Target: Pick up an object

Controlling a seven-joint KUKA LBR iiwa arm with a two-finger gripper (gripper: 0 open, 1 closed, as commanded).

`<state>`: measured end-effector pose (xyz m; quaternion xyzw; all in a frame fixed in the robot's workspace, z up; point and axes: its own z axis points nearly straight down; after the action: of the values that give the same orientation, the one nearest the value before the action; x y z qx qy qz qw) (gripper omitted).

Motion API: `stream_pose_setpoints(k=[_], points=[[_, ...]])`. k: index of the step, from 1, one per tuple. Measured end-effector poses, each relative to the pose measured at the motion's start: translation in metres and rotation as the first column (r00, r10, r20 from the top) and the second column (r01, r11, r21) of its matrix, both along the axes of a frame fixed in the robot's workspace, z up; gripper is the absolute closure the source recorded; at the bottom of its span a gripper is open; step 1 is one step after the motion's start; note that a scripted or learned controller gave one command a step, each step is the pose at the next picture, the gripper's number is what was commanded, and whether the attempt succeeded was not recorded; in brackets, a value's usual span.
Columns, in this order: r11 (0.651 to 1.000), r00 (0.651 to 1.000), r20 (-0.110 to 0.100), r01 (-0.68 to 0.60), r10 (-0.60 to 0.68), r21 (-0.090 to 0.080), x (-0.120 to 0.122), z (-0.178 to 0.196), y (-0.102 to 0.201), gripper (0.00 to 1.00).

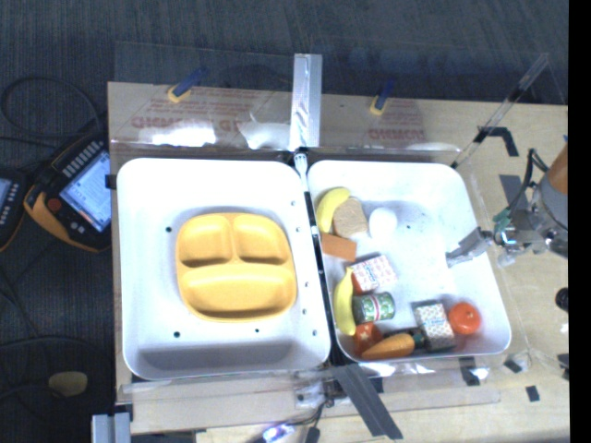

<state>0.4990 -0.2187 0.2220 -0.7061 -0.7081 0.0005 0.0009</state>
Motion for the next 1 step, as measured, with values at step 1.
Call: stream_pose_setpoints(k=[1], points=[[0.979, 0.979, 0.006, 0.204, -0.204, 0.001, 0.0309, -0.1309, 0.0245, 0.00]])
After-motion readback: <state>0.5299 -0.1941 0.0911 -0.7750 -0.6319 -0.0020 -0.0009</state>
